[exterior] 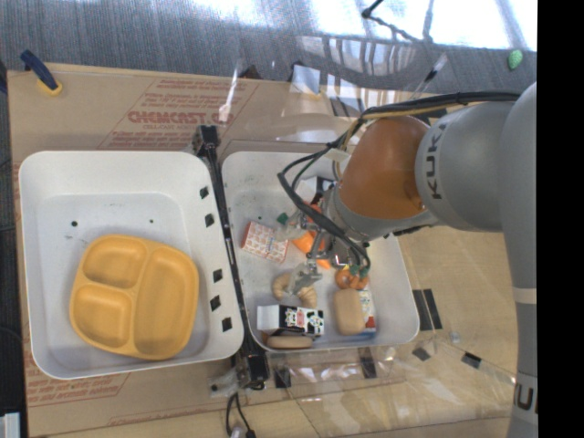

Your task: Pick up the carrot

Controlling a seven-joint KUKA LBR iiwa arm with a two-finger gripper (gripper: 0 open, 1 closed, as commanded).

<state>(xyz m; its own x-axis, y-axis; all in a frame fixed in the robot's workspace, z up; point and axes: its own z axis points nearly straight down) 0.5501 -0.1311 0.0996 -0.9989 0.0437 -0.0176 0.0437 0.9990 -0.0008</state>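
Carrot [302,243]: lying in the right bin [401,286], beside the red-and-white packet [264,241]. My claw [315,265] hangs just below it; finger state I cannot tell.

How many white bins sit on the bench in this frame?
2: the left bin holds a yellow tray; the right bin holds small food items under the arm.

The right bin [401,308] is crowded: a card [264,241], a milk carton [292,319] and what may be bread [348,311] stand close together, leaving narrow gaps.
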